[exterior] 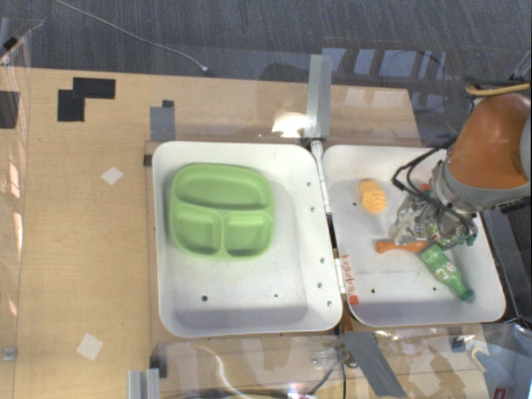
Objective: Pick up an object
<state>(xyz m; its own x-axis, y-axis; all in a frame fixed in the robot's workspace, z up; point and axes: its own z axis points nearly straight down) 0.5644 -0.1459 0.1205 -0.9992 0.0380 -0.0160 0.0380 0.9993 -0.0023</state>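
The claw was lowered into the right bin, right over an orange carrot and the top of a green bottle; its state could not be told. A yellow corn cob lay left of the claw. A green tray sat in the left bin.

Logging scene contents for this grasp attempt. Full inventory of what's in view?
white bins: 2, white, side by side on the bench
divided tray: 1, green, three compartments, in the left bin
corn cob: 1, yellow, right bin, upper middle
carrot-like piece: 1, orange, right bin, beside the gripper
bottle: 1, green, right bin, lower right, lying down
black patches: black, on the bench top at far left
arm: 1, grey with orange band, over the right bin
gripper: 1, low over the carrot-like piece and bottle
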